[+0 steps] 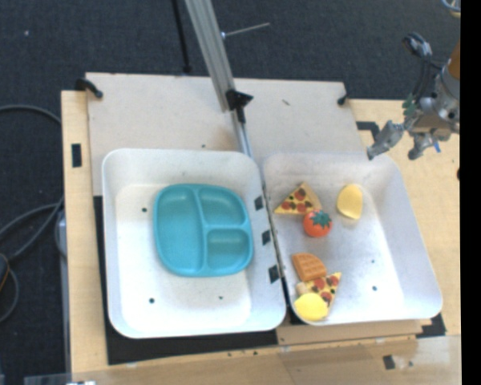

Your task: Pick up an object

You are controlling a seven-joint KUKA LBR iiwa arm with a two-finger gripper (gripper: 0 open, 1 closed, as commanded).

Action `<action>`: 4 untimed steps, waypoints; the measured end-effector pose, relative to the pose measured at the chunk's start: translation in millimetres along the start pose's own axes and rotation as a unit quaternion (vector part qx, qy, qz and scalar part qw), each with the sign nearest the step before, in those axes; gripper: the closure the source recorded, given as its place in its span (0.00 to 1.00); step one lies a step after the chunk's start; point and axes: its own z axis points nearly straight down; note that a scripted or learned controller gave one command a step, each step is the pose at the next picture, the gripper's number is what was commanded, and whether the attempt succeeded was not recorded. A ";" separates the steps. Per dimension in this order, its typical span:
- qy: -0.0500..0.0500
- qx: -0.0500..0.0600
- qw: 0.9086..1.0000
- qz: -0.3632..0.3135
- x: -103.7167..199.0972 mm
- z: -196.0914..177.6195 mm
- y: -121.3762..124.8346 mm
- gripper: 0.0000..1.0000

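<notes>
- Jaws [401, 141] hang over the right bin's [421, 255] far corner; their state is unclear.
- Below-left of them: two pizza slices [298, 201], one tomato [317, 224].

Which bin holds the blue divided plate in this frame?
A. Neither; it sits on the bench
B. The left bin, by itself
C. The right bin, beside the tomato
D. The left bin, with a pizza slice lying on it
B: the blue divided plate lies by itself in the left bin, while the toy foods, such as the tomato, are in the right bin.
</notes>
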 end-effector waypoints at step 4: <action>0.000 0.002 1.000 -0.001 1.0 129.6 8.0 0.00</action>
